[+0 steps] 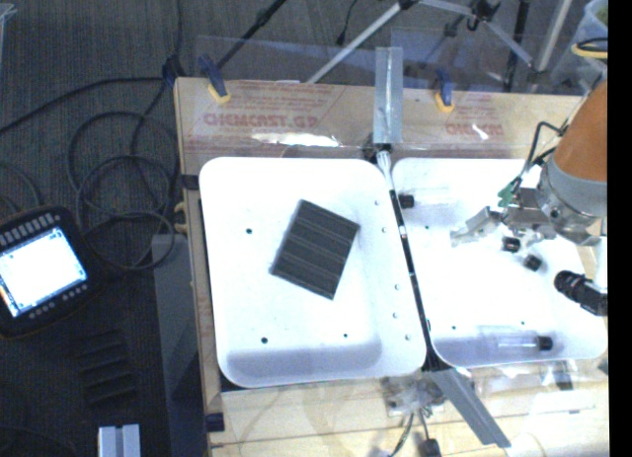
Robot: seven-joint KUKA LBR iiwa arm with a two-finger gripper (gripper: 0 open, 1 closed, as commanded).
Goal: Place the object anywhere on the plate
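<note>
Lettering on the bench's red strips [259, 117] is too blurred for you to read; whether the gripper [472, 229] is open, you cannot tell; dark ribbed plate [316, 249] lies in the left bin [227, 277].

Plate [315, 249] in left bin [227, 277] — claw [474, 228] over right

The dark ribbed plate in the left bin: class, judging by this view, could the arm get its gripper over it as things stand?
Probably yes. The dark ribbed plate lies flat in the left bin with nothing on it, and only the low rims between the bins separate it from the gripper.
</note>
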